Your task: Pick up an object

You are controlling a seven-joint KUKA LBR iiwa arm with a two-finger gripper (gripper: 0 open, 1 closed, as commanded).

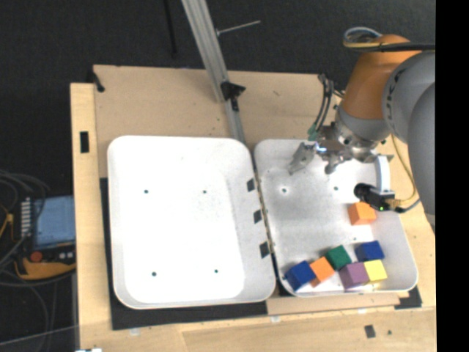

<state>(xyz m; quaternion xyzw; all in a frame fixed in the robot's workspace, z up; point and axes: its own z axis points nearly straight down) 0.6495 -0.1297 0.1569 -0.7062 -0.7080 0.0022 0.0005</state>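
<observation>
Camera view: gripper [316, 158] fingers spread wide, holding nothing, well apart from the orange block [362, 213].

Wooden bench [146, 101] on dark carpet floor [44, 28], metal pole [209, 42] w/ cables [22, 189] at left.

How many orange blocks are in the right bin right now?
2. One orange block sits alone near the right wall of the right bin. The other orange block lies in the cluster at the near edge, between the blue block and green block. None looks hidden.
</observation>
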